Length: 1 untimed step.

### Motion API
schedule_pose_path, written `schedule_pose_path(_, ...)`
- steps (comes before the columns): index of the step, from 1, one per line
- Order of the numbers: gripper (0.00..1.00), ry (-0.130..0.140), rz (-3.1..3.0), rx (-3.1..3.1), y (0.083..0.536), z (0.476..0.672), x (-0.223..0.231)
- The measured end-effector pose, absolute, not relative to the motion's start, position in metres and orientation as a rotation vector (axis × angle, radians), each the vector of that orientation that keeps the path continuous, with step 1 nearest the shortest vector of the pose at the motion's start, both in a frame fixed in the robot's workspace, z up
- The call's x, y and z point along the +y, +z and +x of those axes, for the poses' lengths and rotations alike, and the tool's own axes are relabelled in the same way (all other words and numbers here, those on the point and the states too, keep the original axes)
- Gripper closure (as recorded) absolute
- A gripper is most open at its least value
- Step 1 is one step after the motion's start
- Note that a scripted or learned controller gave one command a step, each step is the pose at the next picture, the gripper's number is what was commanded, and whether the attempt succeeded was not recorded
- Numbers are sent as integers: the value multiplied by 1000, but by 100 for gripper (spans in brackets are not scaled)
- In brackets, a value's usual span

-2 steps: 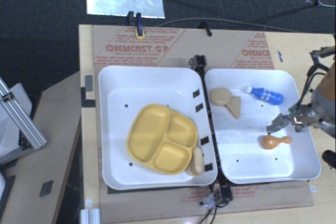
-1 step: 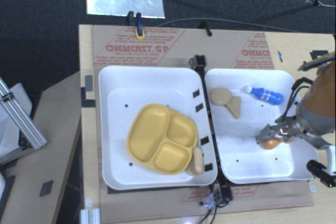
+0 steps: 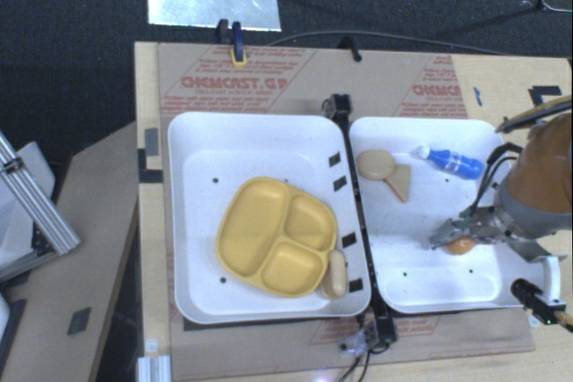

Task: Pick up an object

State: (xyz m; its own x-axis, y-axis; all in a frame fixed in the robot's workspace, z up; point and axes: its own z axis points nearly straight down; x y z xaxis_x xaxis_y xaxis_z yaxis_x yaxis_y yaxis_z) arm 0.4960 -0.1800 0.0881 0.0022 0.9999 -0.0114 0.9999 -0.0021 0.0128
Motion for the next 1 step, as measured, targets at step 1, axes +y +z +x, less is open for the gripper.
schedule_pose_path(1, 100, 11, 2202, 2201, 104, 500, -181)
